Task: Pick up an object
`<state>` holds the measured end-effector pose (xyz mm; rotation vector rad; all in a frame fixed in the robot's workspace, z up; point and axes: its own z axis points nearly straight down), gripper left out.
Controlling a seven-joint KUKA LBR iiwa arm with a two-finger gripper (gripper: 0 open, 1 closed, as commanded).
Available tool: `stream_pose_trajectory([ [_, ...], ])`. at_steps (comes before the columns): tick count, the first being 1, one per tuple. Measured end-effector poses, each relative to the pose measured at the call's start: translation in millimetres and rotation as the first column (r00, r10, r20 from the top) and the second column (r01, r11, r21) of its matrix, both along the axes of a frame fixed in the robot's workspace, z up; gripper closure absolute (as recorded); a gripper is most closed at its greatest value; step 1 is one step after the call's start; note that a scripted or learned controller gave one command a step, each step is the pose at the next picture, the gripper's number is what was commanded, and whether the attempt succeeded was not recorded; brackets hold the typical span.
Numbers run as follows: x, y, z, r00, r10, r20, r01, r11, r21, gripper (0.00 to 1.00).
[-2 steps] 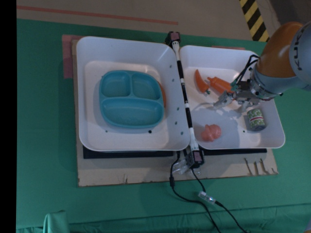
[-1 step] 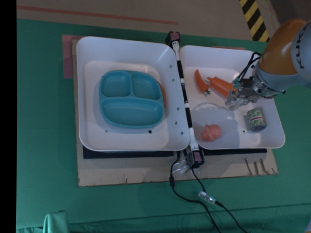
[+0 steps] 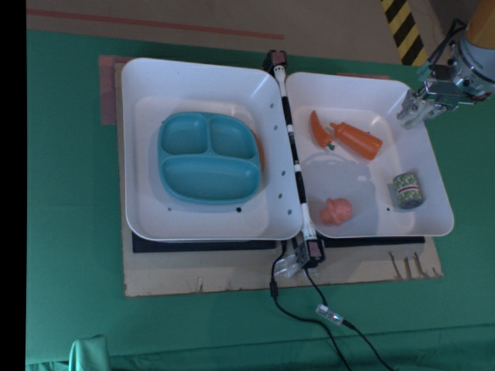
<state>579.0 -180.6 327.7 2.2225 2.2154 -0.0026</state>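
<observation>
Dim bluish light, soft shadows, mild blur, bins faintly glaring

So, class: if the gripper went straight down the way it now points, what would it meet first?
Probably the raised right rim of the right white bin, since the gripper hangs over that edge; depth is unclear, so it may land just inside.

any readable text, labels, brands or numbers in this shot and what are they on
No text can be read anywhere.
The small can in the right bin has a patterned green label, too blurred to read.
The orange bottle shows no legible label.
The black and yellow striped tape on the floor is a hazard marking without words.
</observation>
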Motion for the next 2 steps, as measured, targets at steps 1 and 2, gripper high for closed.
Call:
stream_pose_trajectory([
  [1, -17, 39, 16, 1.0, 0.001, -0.002, -0.001, 1.0, 0.003, 1.0],
  [2, -10, -8, -8, 1.0, -0.001, -0.002, 0.001, 1.0, 0.001, 1.0],
])
